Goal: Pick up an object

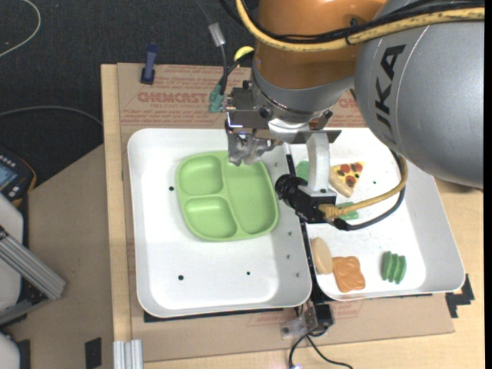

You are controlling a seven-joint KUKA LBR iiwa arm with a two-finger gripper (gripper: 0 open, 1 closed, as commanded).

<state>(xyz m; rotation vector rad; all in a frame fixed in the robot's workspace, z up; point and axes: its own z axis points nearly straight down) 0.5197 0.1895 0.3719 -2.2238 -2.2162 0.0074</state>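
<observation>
Currently on the bench (114, 206), itemised:

1. Tray (223, 198). Light green, glossy plastic, rounded corners, three compartments: two smaller ones stacked on its left side and one long one down its right. Lies flat in the upper middle of the left bin (154, 271), turned slightly askew to the bin's walls, with nothing in its compartments.

2. Gripper (244, 151). Metal-grey, under the arm (330, 29) with its orange band. Sits over the tray's upper right corner, close to the wall shared by the two bins. Whether it is spread or closed cannot be told from this angle, nor whether it touches the tray.

3. Right bin (434, 229), contents:
- pizza slice (347, 177), pale crust with red spots, near the bin's upper middle;
- green piece (303, 169), just left of the pizza, partly hidden by arm hardware;
- pale oval piece (320, 256), at the lower left against the shared wall;
- orange-brown toast (349, 274), touching the oval piece on its right;
- green beans (393, 267), a small dark-green cluster, apart from the toast on its right.

4. Yellow hose (377, 198), looping from the arm over the right bin.
</observation>
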